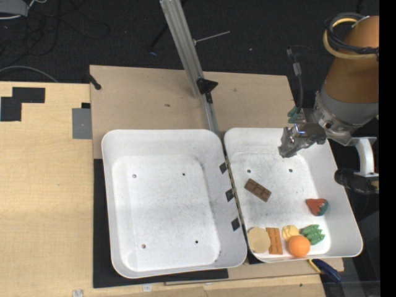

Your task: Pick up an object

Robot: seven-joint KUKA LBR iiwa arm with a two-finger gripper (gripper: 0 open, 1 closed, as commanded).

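- Objects, right bin [346, 184]: we count a brown chocolate bar [257, 190] near the middle, and a red piece [317, 206] by the right wall.
- Front edge of that bin: bread slice [259, 239], orange ball [299, 246], small yellow piece [289, 231] and green piece [313, 233], clustered together.
- Gripper [289, 146]: above the bin's rear part, apart from every item; we cannot tell how its jaws stand.
- Left bin [124, 147]: beside it on the counter [148, 98].

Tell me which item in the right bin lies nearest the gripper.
The brown chocolate bar, alone mid-bin below the gripper; the other items cluster along the bin's near edge.
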